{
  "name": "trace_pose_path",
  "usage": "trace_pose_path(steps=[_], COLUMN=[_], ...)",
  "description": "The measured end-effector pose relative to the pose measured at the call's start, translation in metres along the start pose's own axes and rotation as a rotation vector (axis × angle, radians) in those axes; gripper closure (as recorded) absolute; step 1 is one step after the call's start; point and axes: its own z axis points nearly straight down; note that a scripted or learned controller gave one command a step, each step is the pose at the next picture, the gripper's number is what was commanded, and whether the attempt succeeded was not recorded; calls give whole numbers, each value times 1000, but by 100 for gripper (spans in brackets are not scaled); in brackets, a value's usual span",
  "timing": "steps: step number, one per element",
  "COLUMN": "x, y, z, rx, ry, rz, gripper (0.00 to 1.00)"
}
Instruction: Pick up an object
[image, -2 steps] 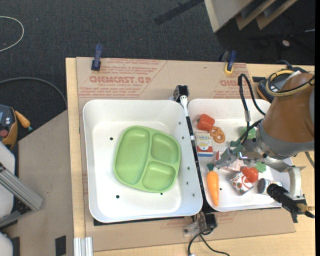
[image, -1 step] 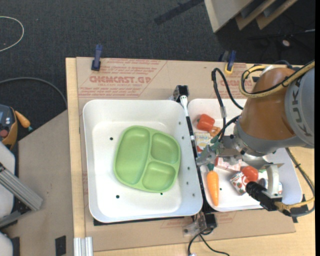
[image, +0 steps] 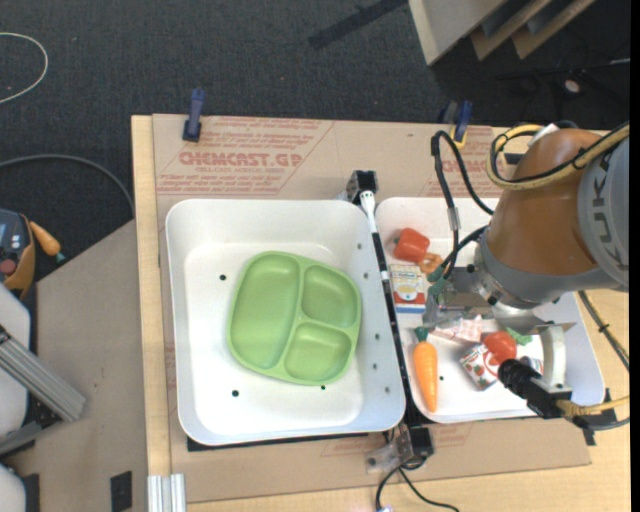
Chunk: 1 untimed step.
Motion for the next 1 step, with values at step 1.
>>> trace_pose_path(steps=[1], x=[50], y=[1], z=[-114], rx=[-10], ry=[4], rz=[-8], gripper=[100])
